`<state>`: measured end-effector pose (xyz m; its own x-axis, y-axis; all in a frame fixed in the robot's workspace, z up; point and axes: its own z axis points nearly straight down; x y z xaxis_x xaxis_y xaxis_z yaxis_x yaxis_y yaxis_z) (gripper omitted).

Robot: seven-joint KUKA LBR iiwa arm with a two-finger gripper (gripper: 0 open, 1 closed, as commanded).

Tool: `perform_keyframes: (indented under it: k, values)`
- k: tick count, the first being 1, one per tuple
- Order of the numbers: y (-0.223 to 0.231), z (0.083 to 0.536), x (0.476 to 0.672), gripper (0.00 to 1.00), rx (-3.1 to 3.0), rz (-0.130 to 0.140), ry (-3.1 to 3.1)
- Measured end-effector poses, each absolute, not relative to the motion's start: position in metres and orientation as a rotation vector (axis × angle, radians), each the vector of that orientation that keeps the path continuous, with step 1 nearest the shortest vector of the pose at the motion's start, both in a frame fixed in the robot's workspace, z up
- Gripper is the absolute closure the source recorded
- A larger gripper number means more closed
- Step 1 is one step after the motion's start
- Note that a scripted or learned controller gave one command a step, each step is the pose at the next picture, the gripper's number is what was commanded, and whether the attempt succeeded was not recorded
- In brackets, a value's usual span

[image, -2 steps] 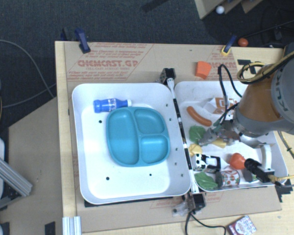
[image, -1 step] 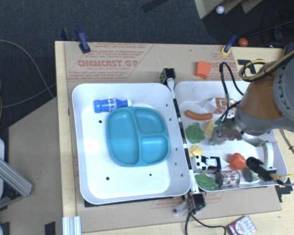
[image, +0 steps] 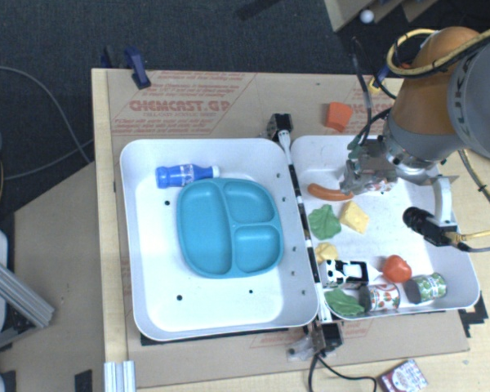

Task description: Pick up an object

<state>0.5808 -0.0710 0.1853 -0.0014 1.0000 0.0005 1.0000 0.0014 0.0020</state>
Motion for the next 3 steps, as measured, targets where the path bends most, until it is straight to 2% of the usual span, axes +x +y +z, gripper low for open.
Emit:
perform_keyframes:
  k: [1,2,3]
  values:
    - [-0.072,0.185,0.580,0.00,2.220,-0.001,2.223]
    - [-0.112,0.118,0.577,0.00,2.224,-0.004,2.222]
    - [-0.096,0.084,0.591,0.00,2.222,-0.001,2.224]
